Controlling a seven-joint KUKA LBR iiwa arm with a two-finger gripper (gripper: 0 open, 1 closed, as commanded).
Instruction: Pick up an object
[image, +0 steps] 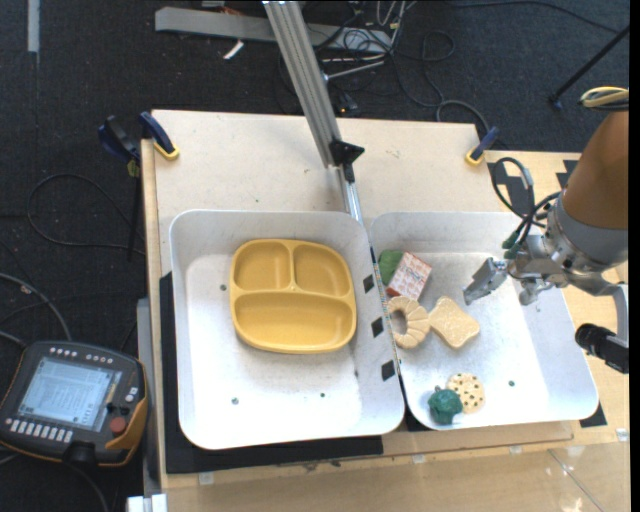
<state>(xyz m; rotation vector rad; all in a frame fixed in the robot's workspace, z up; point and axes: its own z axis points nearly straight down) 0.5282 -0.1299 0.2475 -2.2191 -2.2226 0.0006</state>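
Claw (510, 283) is held spread wide at three o'clock of the toast slice (455, 323), apparently positioned for approach.

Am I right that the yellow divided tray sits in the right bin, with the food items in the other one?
Not quite. The camera view shows the yellow divided tray in the left bin; the food items, such as the toast slice and cookie, lie in the right bin.
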